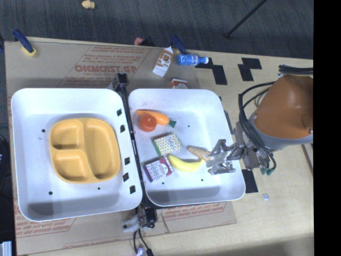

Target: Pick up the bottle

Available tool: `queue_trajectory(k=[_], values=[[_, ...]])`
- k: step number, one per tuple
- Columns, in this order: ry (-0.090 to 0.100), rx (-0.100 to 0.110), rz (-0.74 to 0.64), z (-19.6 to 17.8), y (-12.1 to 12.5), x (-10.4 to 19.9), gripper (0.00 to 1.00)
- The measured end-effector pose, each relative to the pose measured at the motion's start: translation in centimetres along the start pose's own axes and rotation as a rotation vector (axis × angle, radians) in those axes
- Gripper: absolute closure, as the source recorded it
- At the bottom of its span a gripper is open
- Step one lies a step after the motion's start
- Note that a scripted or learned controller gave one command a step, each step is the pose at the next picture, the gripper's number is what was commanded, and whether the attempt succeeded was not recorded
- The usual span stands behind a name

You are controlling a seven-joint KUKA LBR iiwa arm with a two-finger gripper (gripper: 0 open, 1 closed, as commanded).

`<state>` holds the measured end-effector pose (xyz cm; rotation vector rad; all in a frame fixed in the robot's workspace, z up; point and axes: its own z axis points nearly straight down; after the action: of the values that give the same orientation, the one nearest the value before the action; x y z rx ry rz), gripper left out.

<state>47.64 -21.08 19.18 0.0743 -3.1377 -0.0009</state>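
The bottle [187,60] is small and blue with a pale cap. It lies on its side on the cardboard bench behind the right bin [224,188], outside both bins. My gripper [216,158] is low over the right bin's right side, far in front of the bottle. Its fingers are open, with nothing held between them. Just left of the fingertips lie a waffle cone [198,152] and a banana [185,164].
The right bin also holds a carrot [157,116], an orange-red ball [147,122], a green patterned box [166,143] and a pink box [158,169]. A yellow divided plate [84,149] sits in the left bin [26,105]. A small carton [162,62] lies beside the bottle.
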Motion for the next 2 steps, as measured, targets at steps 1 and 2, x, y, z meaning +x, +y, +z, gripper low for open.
queue_trajectory(k=[1,2], values=[[-0.003,0.001,0.338,-2.1,0.0,-0.4,1.00],[0.000,-0.001,-0.001,2.9,0.0,0.0,1.00]])
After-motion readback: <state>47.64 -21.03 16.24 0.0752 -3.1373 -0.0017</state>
